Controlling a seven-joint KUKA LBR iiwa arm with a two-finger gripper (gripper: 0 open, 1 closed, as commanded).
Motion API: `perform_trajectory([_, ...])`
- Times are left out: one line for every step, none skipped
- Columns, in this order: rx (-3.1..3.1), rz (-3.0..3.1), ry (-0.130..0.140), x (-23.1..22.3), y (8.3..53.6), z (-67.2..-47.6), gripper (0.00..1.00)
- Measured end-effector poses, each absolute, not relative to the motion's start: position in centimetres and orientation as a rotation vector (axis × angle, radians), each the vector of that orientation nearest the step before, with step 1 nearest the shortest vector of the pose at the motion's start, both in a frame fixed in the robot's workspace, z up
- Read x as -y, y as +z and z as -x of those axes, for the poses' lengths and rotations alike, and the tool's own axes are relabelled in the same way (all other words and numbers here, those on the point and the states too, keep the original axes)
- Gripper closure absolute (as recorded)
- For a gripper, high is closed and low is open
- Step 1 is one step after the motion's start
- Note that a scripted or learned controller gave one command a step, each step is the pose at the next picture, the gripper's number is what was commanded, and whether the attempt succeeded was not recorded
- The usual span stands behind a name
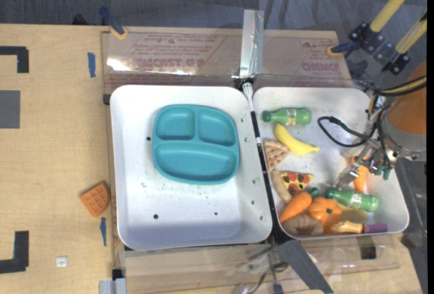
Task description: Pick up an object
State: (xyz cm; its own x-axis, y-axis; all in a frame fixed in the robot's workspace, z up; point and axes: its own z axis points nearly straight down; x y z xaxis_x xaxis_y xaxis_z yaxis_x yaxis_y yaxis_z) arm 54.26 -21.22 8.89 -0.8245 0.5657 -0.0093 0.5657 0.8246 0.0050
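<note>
The gripper (361,172) hangs low at the right edge of the right bin (308,95), and whether its fingers are apart or together I cannot tell, the tips being a blur of metal and cable just above the clutter. Largest to smallest: the left bin (129,150) carries a teal divided plate (196,143) at its middle, while the right bin's near edge is crowded with a carrot (297,206), a green bottle (354,200) and a pizza slice (296,181), with a banana (294,141) and a second green bottle (287,116) toward its far-left corner. The green bottle by the gripper looks the likeliest target, probably light, stiff, slick plastic that could roll, so it is best pinched across its body.
</note>
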Motion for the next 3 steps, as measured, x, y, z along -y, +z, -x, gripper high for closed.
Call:
perform_trajectory([-2.985,-0.935,0.0,20.8,8.9,-50.7,0.0])
perform_trajectory([-2.976,-0.969,0.016,21.6,8.9,-48.7,0.0])
perform_trajectory([-2.96,-0.966,0.007,21.9,10.2,-49.1,1.0])
